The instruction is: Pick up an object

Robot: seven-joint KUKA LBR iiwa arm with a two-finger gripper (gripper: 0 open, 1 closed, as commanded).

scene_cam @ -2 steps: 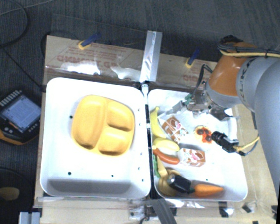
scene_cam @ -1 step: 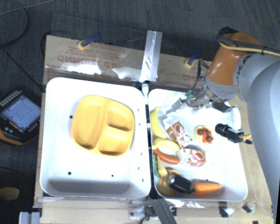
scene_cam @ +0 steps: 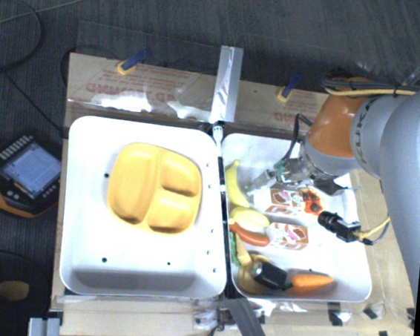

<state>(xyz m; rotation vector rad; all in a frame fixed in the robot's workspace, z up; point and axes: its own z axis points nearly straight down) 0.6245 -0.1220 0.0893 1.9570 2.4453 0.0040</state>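
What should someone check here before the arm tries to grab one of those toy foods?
1. Things to pick lie in the right bin: ok; a banana, a carrot and others are there.
2. Tool is over that bin: ok, near its upper part.
3. Tool is lined up on one item: cannot tell; it sits between the banana and some small printed cards.
4. Tool is free of any item: cannot tell.
5. Items lie apart enough to take one alone: not ok; several crowd along the bin's left wall.
6. Yellow divided tray in the left bin is out of the way: ok.
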